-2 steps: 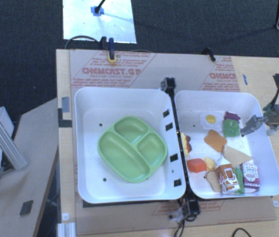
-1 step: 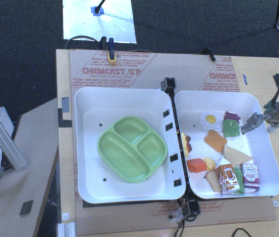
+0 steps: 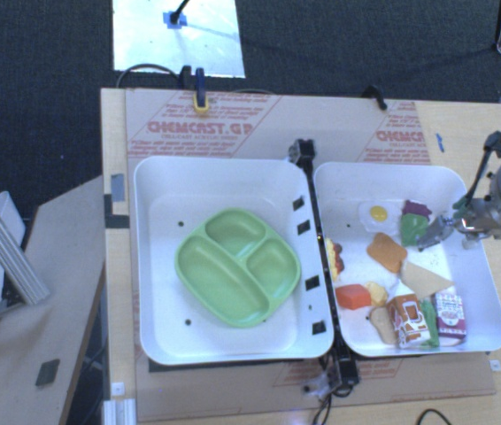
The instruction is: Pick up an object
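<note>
Claw point(image 3: 434, 231) hovers by the green toy point(image 3: 412, 227) in the right bin point(image 3: 476, 204); can't tell its grip. Crowded toys could spoil the grab.

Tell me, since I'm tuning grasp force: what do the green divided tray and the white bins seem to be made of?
The green divided tray looks like moulded plastic, matte to slightly satin: uniform colour, rounded compartment walls, soft highlights. The white bins look like thin formed plastic, smooth with a faint sheen and rounded corners; the look cannot rule out coated metal.
</note>
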Robot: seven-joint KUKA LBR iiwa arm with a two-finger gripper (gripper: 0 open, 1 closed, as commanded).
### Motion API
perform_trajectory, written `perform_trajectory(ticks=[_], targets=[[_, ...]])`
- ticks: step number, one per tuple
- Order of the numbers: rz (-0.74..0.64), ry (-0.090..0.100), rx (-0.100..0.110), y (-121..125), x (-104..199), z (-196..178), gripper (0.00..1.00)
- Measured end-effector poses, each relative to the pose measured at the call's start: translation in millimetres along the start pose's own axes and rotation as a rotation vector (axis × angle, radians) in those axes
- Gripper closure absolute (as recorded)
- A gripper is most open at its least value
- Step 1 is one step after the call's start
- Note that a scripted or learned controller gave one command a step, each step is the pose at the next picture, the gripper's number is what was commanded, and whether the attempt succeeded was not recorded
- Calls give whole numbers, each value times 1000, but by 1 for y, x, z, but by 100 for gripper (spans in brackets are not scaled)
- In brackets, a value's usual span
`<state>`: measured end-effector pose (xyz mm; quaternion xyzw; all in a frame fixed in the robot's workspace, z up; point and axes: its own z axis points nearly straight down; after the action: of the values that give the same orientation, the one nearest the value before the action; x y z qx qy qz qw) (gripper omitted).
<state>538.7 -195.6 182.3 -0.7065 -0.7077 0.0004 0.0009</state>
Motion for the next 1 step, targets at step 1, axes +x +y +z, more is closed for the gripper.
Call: perform_trajectory(ticks=[1], targets=[[0,1,1,6,-1,61,0]])
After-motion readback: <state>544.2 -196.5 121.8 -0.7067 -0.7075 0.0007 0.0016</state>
